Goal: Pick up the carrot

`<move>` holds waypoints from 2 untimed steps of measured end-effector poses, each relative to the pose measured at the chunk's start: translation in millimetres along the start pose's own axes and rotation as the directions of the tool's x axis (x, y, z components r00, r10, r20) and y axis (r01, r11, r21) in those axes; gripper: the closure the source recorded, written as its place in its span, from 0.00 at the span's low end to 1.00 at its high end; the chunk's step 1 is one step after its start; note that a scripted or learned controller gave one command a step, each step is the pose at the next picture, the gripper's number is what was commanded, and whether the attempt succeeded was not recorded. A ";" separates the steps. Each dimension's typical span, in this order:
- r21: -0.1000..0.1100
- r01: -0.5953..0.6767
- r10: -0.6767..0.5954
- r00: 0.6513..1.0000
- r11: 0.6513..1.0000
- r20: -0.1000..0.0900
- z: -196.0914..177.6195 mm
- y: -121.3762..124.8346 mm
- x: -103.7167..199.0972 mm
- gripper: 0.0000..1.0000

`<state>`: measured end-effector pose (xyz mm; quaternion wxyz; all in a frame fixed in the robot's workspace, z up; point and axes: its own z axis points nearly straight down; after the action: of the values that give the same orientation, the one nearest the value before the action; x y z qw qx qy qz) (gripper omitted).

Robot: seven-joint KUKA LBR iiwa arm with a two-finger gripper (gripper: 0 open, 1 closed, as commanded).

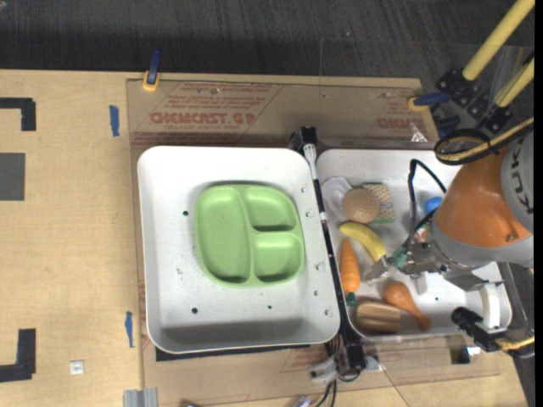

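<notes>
The carrot (349, 266) is a slim orange piece with a green end pointing toward the front. It lies along the left wall of the right bin (475, 288), just below a yellow banana (363, 239). My gripper (397, 265) hangs low in the right bin, to the right of the carrot and apart from it. Its jaws stand open, one silver finger (376, 270) reaching toward the banana's lower tip. Nothing sits between the fingers. The grey and orange wrist hides the bin floor behind the gripper.
A tan round bun (366, 202), an orange drumstick-shaped toy (403, 298), a brown roll (378, 314) and a blue item (433, 203) share the right bin. The left bin (170, 253) holds a green divided plate (249, 232). A black divider (321, 227) runs between the bins.
</notes>
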<state>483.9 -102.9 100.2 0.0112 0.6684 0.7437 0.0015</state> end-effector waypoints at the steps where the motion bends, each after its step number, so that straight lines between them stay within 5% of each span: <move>1: 0.016 -0.158 0.158 0.987 0.987 -0.014 -87.3 5.1 59.7 0.00; 2: 0.029 -0.253 0.253 0.967 0.967 -0.009 -7.8 -6.4 4.1 0.00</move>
<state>476.9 -99.5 107.9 -0.0028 0.7579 0.6524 -0.0031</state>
